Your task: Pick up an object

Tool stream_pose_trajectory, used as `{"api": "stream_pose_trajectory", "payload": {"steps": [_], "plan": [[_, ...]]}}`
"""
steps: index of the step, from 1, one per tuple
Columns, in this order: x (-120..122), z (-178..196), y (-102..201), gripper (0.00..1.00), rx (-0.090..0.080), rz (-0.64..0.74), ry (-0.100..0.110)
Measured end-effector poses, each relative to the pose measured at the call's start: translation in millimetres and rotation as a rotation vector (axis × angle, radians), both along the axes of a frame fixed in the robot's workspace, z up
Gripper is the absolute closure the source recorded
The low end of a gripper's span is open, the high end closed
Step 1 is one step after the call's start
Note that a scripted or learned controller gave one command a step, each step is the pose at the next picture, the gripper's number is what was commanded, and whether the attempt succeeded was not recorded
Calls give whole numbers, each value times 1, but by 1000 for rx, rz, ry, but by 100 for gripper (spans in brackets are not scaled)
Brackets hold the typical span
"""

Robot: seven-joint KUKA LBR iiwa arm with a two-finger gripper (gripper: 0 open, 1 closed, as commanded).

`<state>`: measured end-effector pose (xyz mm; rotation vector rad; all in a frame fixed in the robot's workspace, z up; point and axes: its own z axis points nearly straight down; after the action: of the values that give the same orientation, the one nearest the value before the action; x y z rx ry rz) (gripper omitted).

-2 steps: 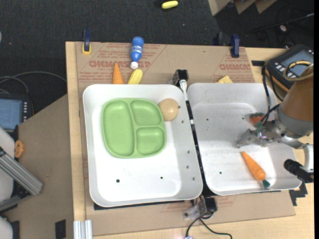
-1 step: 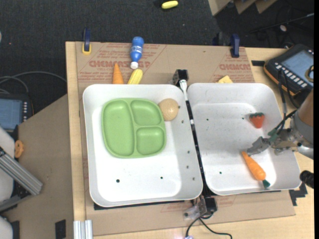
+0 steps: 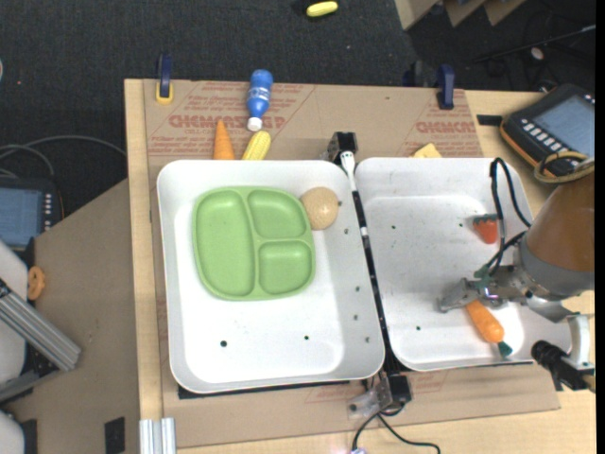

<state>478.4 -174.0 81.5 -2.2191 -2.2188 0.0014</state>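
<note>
In the right bin [image 3: 416, 253] an orange toy carrot [image 3: 486, 323] with a green tip lies near the front right corner. A small red-orange object [image 3: 486, 228] rests further back by the right wall, partly behind a black cable. My gripper [image 3: 470, 294] is low in this bin, just above and left of the carrot's upper end; whether it touches the carrot I cannot tell. The left bin [image 3: 284, 348] holds a green divided plate [image 3: 253, 242] and a tan ball [image 3: 320, 207] at the plate's back right corner.
Behind the left bin lie a blue-and-white bottle [image 3: 257, 98], an orange cone [image 3: 222, 143] and a yellow corn piece [image 3: 256, 146]. A yellow wedge [image 3: 427, 150] sits behind the right bin. A pendant [image 3: 556, 130] rests at the far right. The arm [image 3: 567, 244] overhangs the right bin's right edge.
</note>
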Motion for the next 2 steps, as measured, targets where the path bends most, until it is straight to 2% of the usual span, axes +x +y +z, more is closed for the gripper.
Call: {"api": "stream_pose_trajectory", "payload": {"steps": [1,2], "plan": [[1,13,-2,100,-4,-2,-6],[95,3,79,100,-2,10,-10]]}}
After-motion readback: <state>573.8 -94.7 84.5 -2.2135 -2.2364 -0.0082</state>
